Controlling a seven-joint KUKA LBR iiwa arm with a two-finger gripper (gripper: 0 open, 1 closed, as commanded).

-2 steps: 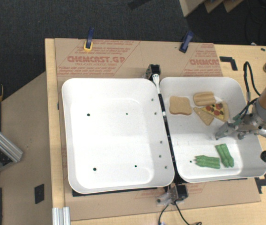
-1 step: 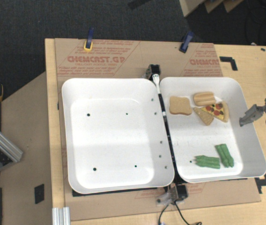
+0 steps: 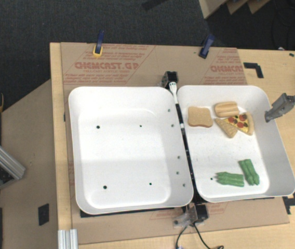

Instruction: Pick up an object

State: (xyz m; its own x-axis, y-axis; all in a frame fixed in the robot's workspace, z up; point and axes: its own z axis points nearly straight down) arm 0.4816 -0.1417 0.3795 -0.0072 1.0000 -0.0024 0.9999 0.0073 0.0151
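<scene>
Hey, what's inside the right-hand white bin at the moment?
The right bin holds a slice of toast, a hot dog bun, a pizza slice and two green vegetable pieces. The bun overlaps the pizza's top edge, hiding what lies beneath.

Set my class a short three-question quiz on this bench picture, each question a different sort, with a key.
1. True or false: the slice of bread lies in the left bin.
2. How many green vegetable pieces lie in the right bin?
3. What touches the pizza slice: A) the hot dog bun, B) the gripper?

Key: 1 false; 2 two; 3 A.
</scene>
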